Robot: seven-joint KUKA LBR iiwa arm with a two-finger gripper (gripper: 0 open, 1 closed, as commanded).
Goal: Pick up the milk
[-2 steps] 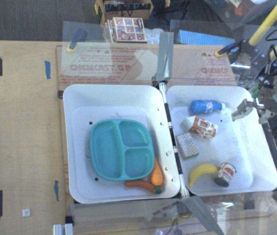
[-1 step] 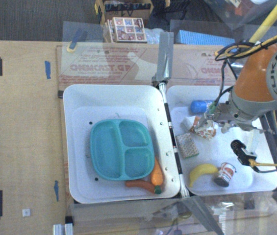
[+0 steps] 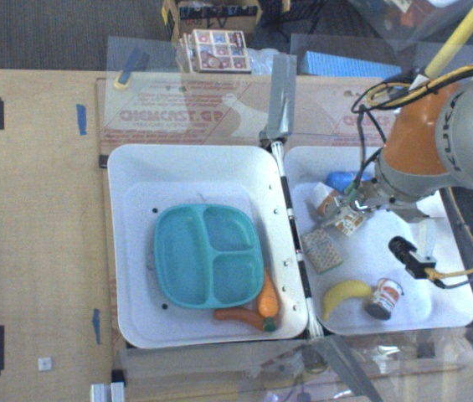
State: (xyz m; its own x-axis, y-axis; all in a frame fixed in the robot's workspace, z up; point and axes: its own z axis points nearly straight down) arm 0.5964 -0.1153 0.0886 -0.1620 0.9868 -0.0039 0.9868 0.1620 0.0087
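Note:
The milk [image 3: 349,222], a small pale carton, lies tilted in the upper left part of the right bin [image 3: 462,308]. My gripper [image 3: 352,207] reaches down from the grey and orange arm right over the carton's top and appears to touch it. The wrist hides part of the carton. A small white and orange pack [image 3: 328,200] sits just left of the gripper.
Also in the right bin are a blue object [image 3: 341,179] behind the gripper, a grey waffle-like square [image 3: 322,250], a banana [image 3: 344,295] and a small can [image 3: 384,297]. The left bin [image 3: 127,182] holds a teal divided plate [image 3: 208,256], with a carrot [image 3: 240,316] and an orange piece [image 3: 268,298] at its front.

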